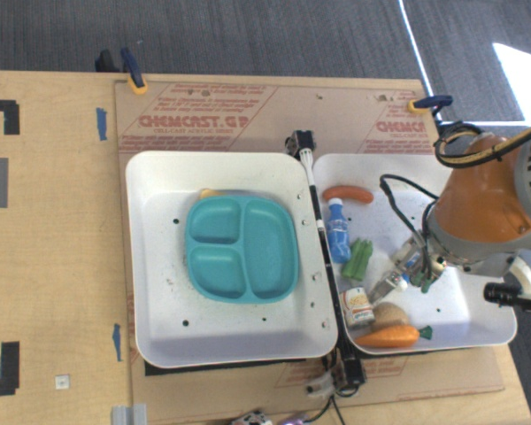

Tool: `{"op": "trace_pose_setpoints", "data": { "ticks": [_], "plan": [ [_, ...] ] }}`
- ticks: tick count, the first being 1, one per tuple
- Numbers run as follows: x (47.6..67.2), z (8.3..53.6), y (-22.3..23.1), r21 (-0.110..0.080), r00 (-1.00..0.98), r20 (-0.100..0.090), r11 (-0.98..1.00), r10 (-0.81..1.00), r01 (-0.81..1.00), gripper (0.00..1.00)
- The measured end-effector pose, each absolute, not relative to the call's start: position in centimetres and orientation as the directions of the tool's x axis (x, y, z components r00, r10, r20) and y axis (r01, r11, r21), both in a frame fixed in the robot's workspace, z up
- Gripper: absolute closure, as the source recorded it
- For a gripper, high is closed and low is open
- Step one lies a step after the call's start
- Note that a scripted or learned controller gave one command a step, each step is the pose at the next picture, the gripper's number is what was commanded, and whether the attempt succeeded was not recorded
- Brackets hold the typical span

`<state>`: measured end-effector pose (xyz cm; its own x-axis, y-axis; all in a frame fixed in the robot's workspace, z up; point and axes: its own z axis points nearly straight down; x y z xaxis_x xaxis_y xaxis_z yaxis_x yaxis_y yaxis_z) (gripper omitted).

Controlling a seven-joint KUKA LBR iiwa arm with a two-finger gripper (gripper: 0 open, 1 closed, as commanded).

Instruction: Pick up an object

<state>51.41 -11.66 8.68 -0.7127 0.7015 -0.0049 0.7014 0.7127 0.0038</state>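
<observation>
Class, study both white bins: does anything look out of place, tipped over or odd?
Slightly. The small blue plastic bottle lies on its side against the right bin's left wall. The teal divided plate sits flat in the left bin.

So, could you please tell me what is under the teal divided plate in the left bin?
A thin yellow sliver peeks from beneath the teal divided plate's far edge. The plate covers the rest of it.

One fixed camera overhead looks slantwise down on both bins [150, 264].

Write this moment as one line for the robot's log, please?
task: pick up an object | end effector: low in right bin, grip unclear | nearby: green item, blue bottle, carrot | left bin: teal divided plate
</observation>
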Motion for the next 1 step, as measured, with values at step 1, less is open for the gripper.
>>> {"op": "trace_pose_setpoints", "data": {
  "ticks": [1],
  "plan": [
    [57.1,18.67,-4.79,0.003,-0.95,-0.006,0.95,0.313,0.313,0.0]
  ]
}}
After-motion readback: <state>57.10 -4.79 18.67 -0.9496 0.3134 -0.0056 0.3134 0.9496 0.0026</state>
